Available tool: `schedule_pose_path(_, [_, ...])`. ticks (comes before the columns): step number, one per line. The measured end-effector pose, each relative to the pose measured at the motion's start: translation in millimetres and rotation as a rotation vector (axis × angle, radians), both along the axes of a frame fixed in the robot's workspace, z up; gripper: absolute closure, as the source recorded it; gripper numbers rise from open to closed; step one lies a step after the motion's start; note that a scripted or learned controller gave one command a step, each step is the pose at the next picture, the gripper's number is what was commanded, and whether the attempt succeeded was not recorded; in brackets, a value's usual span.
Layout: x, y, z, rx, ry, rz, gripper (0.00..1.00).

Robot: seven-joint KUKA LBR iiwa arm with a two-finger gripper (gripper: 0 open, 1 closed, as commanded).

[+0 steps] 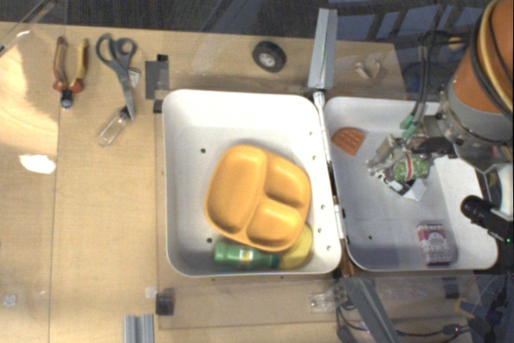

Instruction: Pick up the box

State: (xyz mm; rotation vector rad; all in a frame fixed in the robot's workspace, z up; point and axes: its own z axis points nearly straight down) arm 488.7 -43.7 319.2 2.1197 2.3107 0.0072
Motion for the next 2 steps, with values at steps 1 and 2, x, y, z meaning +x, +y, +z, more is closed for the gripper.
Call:
schedule_pose_path(1, [-0.9,12.8,-113.1,0.001,0.005,-0.108,1.0])
schedule_pose_path(2, [-0.4,17.4,-88.9,0.003,0.003,-0.423,1.0])
